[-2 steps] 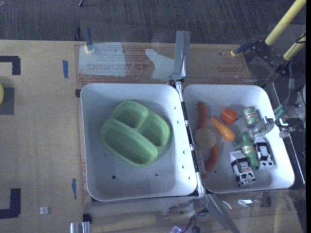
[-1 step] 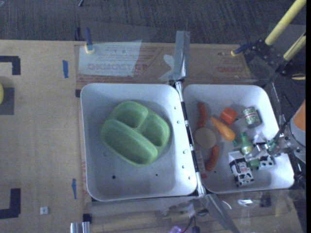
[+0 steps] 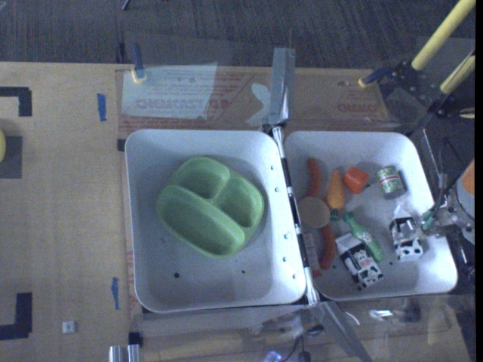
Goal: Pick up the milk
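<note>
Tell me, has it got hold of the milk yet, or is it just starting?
Nothing looks done: one cow-patterned milk carton lies flat in the right bin, untouched. In hand: the gripper is low at that bin's right edge, beside a second small carton. Left: closing on the milk and lifting it.

we see two white bins side by side: the left bin (image 3: 151,277) holds a green divided plate (image 3: 211,206); the right bin (image 3: 434,277) holds two milk cartons (image 3: 359,260) (image 3: 406,239), a green bottle (image 3: 364,236), a carrot (image 3: 336,189), sausages (image 3: 313,177) and a can (image 3: 389,180). the gripper (image 3: 440,221) sits just beside the smaller carton.
</note>
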Tool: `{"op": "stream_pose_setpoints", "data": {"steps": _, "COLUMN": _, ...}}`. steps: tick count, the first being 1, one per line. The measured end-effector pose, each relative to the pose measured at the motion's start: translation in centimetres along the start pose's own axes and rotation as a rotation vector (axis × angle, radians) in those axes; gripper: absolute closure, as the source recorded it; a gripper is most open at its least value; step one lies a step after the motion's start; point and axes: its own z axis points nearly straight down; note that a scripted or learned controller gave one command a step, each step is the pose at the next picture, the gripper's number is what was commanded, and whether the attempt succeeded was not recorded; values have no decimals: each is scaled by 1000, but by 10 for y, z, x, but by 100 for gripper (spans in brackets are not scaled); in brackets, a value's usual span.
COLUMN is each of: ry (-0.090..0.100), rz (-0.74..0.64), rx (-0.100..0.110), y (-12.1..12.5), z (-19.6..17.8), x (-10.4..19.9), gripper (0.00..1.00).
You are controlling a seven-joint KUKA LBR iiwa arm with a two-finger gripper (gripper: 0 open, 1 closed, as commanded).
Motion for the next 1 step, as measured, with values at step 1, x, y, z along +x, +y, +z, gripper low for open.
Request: {"op": "stream_pose_setpoints", "data": {"steps": 1, "ry": 5, "rz": 255, "rx": 12, "y": 56, "z": -63, "x": -10, "gripper": 100}}
